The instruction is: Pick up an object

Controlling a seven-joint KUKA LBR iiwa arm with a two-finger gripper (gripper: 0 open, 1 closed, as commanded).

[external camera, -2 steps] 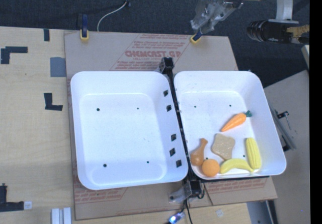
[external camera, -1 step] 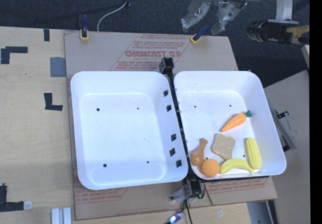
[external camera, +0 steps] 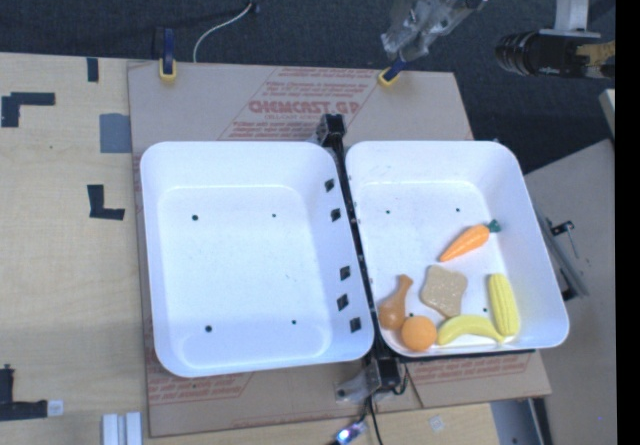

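- The pincer hangs high beyond the far edge of the bench, above the brown board's far right corner and well apart from both bins; whether it is released or clenched cannot be told from this slant, and nothing shows between its tips.
- Every candidate lies in the right bin, crowded into its near right corner: a carrot, a slice of bread, a corn cob, a banana, an orange ball and a small drumstick; the left bin holds none of them.
- The likeliest failure is a crowded grasp; the banana touches or nearly touches the orange ball and the corn cob, and the bread sits just beside the drumstick, so a descent there may land a tip on a neighbour and pinch nothing.
- The bin's wall is a second hazard; the orange ball, banana and corn cob lie close against the near and right rims, and a tip coming down on that side could strike the rim or wedge the thing against it.
- Round things may squirt free; the orange ball could roll out of a closing grip.
- The carrot stands most apart and looks the safest pick; its taper could still slip if caught near the thin end.
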